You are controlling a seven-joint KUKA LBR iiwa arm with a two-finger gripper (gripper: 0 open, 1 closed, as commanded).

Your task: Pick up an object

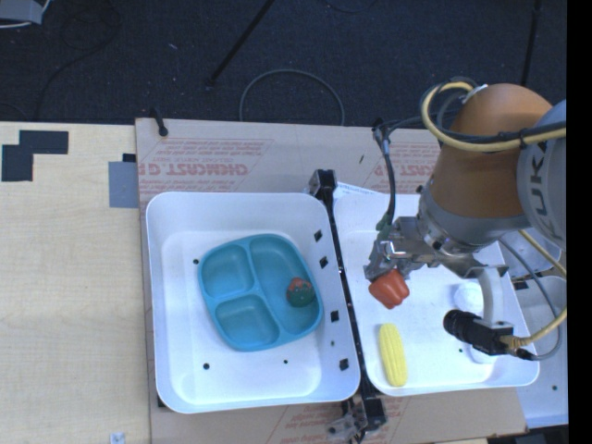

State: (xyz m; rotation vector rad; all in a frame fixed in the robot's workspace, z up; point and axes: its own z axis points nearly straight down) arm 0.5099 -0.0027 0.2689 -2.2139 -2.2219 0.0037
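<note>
The hand (381,268) sits over the right bin (433,363), touching or just above a red pepper (389,290), corn cob (393,354) nearer; grip state cannot be determined.

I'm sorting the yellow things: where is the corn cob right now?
In the camera view the corn cob lies in the right bin, near its lower left corner, just below the red pepper.
</note>
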